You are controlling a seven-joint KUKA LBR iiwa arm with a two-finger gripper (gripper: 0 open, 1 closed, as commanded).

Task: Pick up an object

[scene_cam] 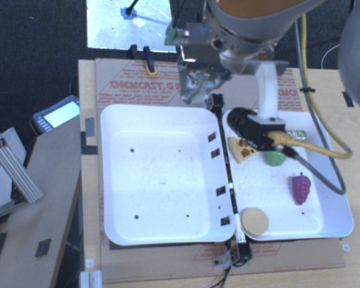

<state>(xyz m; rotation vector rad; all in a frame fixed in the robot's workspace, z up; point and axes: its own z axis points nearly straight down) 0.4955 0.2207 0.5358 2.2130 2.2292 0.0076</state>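
My gripper [195, 89] hangs above the back rim where the two white bins meet, over the cardboard behind them. Nothing shows in its grasp. The right bin [330, 221] holds a yellow pizza-slice toy [240, 150] near its left wall. A green round piece [275, 158] lies beside it, partly hidden by the robot's cable. A purple berry cluster [300, 188] lies toward the right. A tan round disc [255, 220] rests at the front left corner. A small green and yellow item [298, 135] sits near the back.
The left bin [108, 179] sits beside the right one, with a black-clipped divider [227, 173] between them. Cardboard [138, 86] lies under both. A blue and yellow clamp [149, 62] stands at the back edge. A handheld device [57, 116] lies off to the left.
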